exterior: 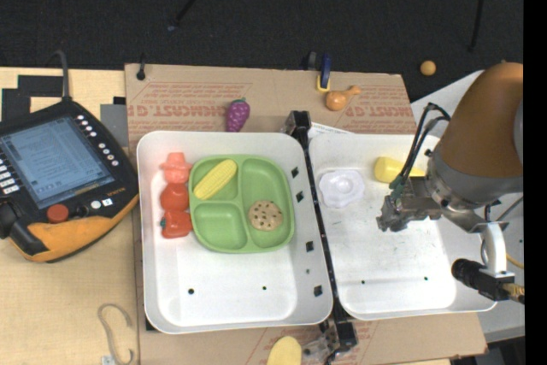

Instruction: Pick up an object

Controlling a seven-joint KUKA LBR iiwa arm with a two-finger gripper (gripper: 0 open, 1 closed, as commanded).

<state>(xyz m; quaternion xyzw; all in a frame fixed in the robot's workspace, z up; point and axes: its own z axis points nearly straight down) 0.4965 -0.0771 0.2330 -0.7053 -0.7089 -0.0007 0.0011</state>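
Note:
My gripper [395, 215] hangs low over the right bin [393, 291], near its middle right. A yellow object [386, 169] lies just behind it at the bin's far side, partly hidden by the arm's cables. A clear plastic cup [340, 187] rests to the gripper's left, apart from it. In the left bin [222, 295] a green divided plate [224, 228] carries a corn cob [214, 178] and a cookie [266, 216]. A red figure [174, 199] lies left of the plate.
A purple grape bunch [238, 114] and an orange pear-like toy [339, 97] lie on the cardboard behind the bins. A control pendant [55, 175] sits at the left. A yellow object [285, 350] lies at the front edge.

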